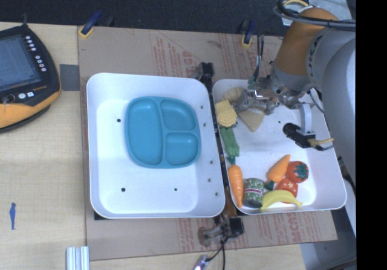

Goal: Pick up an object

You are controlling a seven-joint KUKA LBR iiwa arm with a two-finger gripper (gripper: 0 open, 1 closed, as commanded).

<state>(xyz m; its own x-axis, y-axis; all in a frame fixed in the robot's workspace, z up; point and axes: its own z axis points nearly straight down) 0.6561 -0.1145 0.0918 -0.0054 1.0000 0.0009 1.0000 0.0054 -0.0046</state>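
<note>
yellow corn (225, 113) lies just left of the pincer (254, 101), a tan wedge (252, 120) below it; i cannot tell the pincer's opening, so it may nudge both aside.

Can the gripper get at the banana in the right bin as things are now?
Probably yes. The banana lies on top of the pile at the near edge of the right bin, with nothing over it. The gripper is at the bin's far end, and bare floor lies between them.
</note>
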